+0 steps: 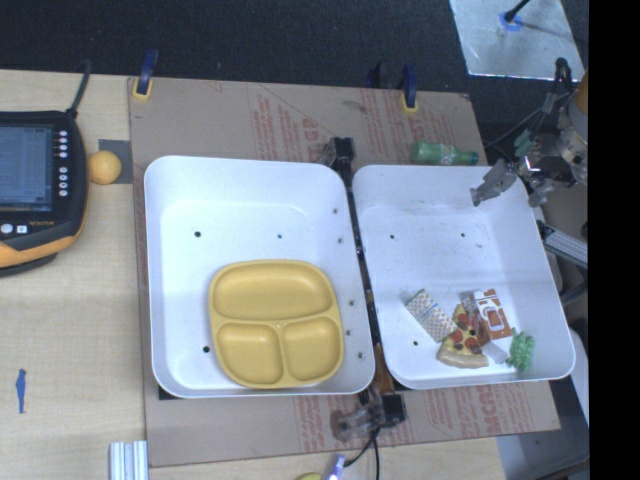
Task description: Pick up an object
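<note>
In the right bin [420,218], several small items lie near the front right corner: a checkered packet [430,316], a toy pizza slice [463,344], a red and white carton [489,312] and a green leafy toy [521,350]. My gripper [514,186] hangs over the bin's far right corner, well away from those items. Its fingers [489,188] are spread open with nothing between them.
A yellow divided plate [276,321] lies in the left bin [200,208]. A green bottle [445,153] rests on the cardboard behind the right bin. A teach pendant [35,183] and a yellow ball [103,166] sit at the far left.
</note>
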Robot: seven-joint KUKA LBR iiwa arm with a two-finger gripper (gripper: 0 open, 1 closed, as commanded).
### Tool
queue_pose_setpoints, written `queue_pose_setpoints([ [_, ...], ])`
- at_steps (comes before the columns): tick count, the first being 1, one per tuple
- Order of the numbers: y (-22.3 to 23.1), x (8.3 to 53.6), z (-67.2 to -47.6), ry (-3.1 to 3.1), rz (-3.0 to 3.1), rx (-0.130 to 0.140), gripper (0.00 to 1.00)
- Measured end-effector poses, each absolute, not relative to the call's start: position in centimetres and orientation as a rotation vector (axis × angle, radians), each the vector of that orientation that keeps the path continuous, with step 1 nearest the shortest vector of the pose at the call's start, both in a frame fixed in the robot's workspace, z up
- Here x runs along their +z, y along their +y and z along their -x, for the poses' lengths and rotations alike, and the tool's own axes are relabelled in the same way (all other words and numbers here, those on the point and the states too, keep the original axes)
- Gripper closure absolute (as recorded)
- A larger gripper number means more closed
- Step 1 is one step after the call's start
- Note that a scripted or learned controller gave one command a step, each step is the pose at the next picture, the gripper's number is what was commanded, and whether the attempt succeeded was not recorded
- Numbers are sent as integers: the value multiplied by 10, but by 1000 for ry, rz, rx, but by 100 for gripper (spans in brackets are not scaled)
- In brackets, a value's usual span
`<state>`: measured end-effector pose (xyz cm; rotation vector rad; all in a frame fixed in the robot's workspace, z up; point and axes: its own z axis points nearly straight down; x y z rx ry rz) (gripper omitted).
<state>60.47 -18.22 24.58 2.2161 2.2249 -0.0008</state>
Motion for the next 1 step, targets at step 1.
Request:
queue_pose_setpoints([
  [1, -148, 244, -583, 2229, -2218, -3, 0],
])
